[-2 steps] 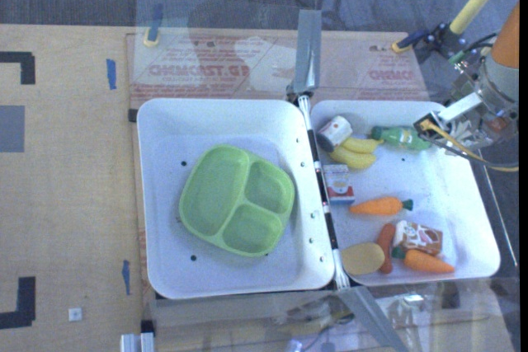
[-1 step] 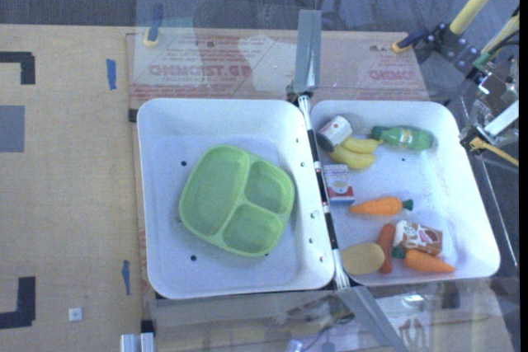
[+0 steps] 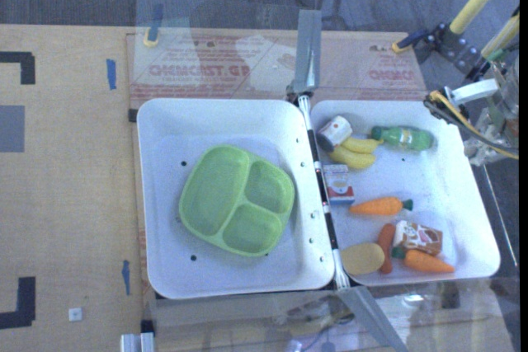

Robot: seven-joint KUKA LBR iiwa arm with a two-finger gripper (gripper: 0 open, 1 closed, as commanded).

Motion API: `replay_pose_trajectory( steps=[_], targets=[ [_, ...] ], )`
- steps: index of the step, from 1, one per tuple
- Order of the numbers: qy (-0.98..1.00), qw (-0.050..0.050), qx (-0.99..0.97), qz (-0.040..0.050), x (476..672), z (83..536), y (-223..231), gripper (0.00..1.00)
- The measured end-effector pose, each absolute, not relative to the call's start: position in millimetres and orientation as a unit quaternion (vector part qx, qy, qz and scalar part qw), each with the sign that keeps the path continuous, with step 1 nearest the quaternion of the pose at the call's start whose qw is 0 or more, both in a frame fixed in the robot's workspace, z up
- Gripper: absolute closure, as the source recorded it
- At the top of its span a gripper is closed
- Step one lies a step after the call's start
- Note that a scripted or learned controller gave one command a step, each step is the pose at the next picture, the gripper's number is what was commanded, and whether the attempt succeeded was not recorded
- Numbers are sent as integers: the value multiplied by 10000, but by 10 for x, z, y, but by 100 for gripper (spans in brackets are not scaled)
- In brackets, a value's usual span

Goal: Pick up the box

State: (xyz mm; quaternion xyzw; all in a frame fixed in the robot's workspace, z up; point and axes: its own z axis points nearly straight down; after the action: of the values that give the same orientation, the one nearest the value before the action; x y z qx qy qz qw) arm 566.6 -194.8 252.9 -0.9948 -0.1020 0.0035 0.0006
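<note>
Against the right bin's (image 3: 483, 210) left wall, the box (image 3: 337, 185), well apart from the tool (image 3: 487, 124), grip state unclear.

The bench (image 3: 66, 202) has a light wooden top running from the left edge across under both bins. Black tape marks (image 3: 18, 66) sit near its left edge, at the far and near ends, with a grey square patch (image 3: 10, 128) between them. Short blue tape strips (image 3: 110, 73) lie nearer the bins. Directly on the bench rest the left white bin (image 3: 157, 260) and the right white bin (image 3: 474, 218), touching along their inner sides. A clear printed sheet (image 3: 214, 66) lies against the bench's far edge behind them.
</note>
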Motion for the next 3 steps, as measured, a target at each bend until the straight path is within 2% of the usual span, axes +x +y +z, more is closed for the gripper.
replay_pose_trajectory(
  steps=[1, 2, 3],
  targets=[
    [-1036, 8, -9946, 33, 6305, 2348, -2211, 100],
    [-1049, 7, -9945, 28, 6596, 2340, -2196, 100],
    [-1134, 7, -9935, 24, 6571, 2718, -2203, 100]
  ],
)
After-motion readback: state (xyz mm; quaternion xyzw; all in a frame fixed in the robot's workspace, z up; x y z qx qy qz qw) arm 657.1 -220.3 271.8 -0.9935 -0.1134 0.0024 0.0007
